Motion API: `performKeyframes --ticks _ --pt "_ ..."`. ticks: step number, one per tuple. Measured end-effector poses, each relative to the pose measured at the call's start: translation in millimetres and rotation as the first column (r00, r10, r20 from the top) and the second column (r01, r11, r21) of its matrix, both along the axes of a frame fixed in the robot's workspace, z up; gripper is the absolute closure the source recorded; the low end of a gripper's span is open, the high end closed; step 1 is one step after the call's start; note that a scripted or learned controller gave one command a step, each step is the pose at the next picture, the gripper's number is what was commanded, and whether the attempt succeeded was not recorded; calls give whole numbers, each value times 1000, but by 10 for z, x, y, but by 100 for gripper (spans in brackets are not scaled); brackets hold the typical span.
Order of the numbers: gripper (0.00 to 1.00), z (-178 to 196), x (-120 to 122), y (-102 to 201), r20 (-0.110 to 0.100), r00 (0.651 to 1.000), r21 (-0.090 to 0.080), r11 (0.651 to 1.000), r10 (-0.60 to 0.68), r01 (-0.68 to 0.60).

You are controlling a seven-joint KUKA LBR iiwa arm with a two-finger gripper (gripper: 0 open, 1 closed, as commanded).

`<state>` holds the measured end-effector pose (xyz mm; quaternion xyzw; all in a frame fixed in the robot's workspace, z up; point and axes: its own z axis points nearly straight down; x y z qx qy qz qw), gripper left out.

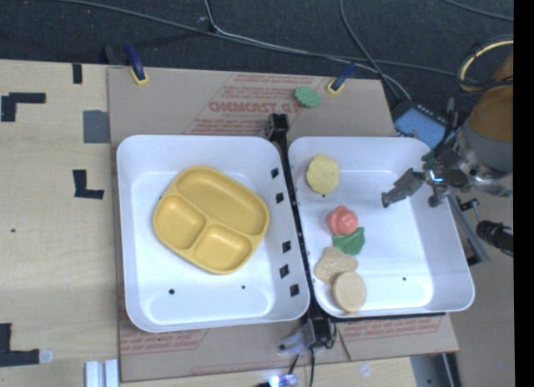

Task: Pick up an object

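Hovering over the right bin (417,289): gripper (413,192), fingers spread apart, clamping nothing. Left bin (138,294): yellow divided plate (210,218). Right bin: yellow lump (322,174), strawberry (344,227), two biscuits (342,281).

We've got a wooden bench (50,210) with a cardboard sheet (242,102) under two white bins (133,294). At the sheet's 12 o'clock sits a small green thing (307,98), maybe a toy.
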<state>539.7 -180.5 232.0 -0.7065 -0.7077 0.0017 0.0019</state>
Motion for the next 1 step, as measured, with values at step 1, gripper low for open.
performKeyframes --ticks 1 --pt "0 -442 -47 8 0 1000 0 1000 -1 1"
